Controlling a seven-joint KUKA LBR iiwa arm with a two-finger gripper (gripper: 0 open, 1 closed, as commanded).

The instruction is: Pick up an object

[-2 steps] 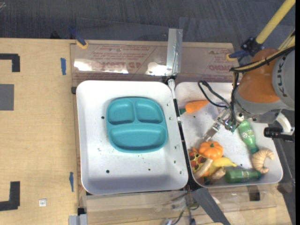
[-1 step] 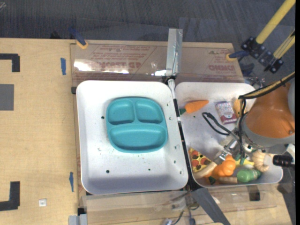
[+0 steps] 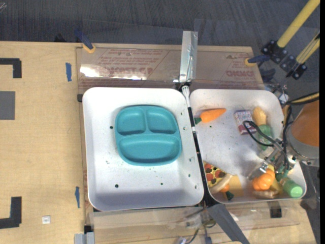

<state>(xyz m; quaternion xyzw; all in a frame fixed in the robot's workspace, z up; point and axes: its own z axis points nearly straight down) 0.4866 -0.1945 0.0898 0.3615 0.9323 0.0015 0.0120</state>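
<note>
The right bin (image 3: 229, 147) holds several toy foods. An orange carrot (image 3: 212, 115) lies at its far left, with a small purple-and-white packet (image 3: 244, 121), a yellow piece (image 3: 259, 116) and a green piece (image 3: 265, 131) toward the back right. A pizza slice (image 3: 216, 177) sits at the front left. An orange fruit-like toy (image 3: 263, 183) and a green toy (image 3: 293, 189) rest in the front right corner. My gripper (image 3: 268, 171) hangs low over that corner, right above the orange toy and close to it. Cables trail from it toward the arm's orange band (image 3: 307, 128).
The left bin (image 3: 96, 151) carries a teal divided plate (image 3: 148, 134) at its middle. A metal strip (image 3: 189, 55) stands behind the seam between the bins. Yellow-and-black stands (image 3: 289, 39) rise at the back right. Bare white floor shows in the right bin's middle.
</note>
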